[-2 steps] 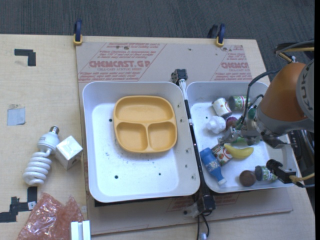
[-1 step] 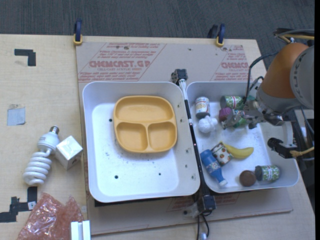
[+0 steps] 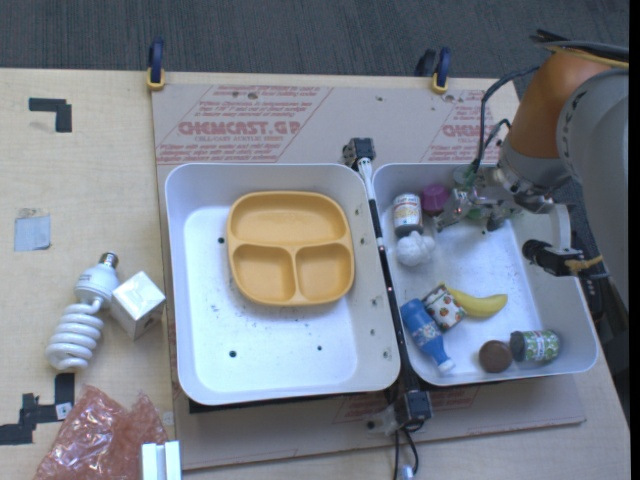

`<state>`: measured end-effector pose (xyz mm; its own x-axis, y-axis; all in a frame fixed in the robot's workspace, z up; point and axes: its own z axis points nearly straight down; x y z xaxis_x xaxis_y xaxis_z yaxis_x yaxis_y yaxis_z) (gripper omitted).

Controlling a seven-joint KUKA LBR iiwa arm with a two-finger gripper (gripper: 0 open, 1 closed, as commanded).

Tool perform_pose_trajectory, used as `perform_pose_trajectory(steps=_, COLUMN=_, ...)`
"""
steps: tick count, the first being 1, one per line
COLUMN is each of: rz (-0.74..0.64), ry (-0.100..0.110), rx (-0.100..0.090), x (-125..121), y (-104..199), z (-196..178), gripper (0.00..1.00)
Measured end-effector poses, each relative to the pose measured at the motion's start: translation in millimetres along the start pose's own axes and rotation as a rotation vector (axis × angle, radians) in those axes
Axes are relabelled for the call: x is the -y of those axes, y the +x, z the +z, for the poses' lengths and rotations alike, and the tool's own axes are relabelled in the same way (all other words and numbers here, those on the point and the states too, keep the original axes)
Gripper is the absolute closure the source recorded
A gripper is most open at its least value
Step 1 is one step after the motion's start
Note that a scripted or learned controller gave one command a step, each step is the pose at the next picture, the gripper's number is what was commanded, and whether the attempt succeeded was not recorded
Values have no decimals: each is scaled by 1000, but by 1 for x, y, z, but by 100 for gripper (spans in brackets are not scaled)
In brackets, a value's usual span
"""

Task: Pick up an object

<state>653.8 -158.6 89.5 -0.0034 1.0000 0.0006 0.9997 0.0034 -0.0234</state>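
The right bin (image 3: 560, 298) holds several objects. A small white-labelled jar (image 3: 406, 211) and a purple object (image 3: 435, 199) sit at its far left corner, with a white crumpled item (image 3: 415, 249) just in front of them. Nearer the front lie a banana (image 3: 480, 304), a small printed pack (image 3: 443, 308), a blue bottle (image 3: 424, 335), a brown ball (image 3: 494, 356) and a green-labelled jar (image 3: 536, 346). My gripper (image 3: 474, 206) hangs over the bin's far side, just right of the purple object. Nothing shows in its grasp.
The left bin (image 3: 200, 348) carries a yellow divided plate (image 3: 290, 245). On the bench to the left lie a spiral light bulb (image 3: 80, 320), a white cube (image 3: 138, 300) and a pink plastic bag (image 3: 95, 436). My arm (image 3: 575, 118) fills the top right.
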Motion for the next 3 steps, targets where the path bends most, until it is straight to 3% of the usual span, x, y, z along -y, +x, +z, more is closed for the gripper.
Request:
perform_pose_trajectory(steps=1, rz=2, ry=-24, rx=2, x=-5, y=56, z=-3, gripper=0)
perform_pose_trajectory(steps=2, rz=3, ry=-24, rx=2, x=10, y=-17, z=-67, gripper=0)
perform_pose_trajectory(steps=3, rz=2, ry=-23, rx=1, x=20, y=19, z=-3, gripper=0)
